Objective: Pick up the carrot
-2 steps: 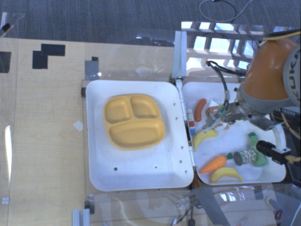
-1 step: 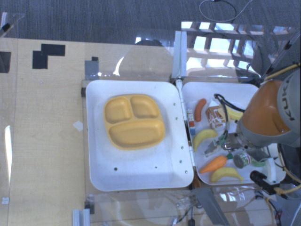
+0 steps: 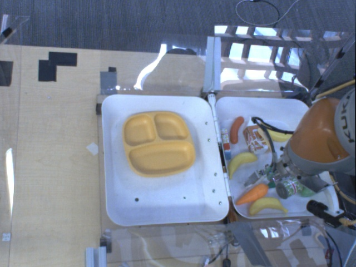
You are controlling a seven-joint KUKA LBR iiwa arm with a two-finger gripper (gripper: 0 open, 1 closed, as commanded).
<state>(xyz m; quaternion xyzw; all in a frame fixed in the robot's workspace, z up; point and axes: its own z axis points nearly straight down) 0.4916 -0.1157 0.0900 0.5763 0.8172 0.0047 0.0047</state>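
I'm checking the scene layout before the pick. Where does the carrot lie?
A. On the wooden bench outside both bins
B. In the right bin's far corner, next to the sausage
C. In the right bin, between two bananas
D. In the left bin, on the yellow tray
C: the carrot lies in the right bin, near its front edge, with one banana above it and another banana just below it.

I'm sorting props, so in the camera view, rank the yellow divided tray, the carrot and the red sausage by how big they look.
1. Yellow divided tray, clearly largest.
2. Carrot.
3. Red sausage, slightly smaller than the carrot.
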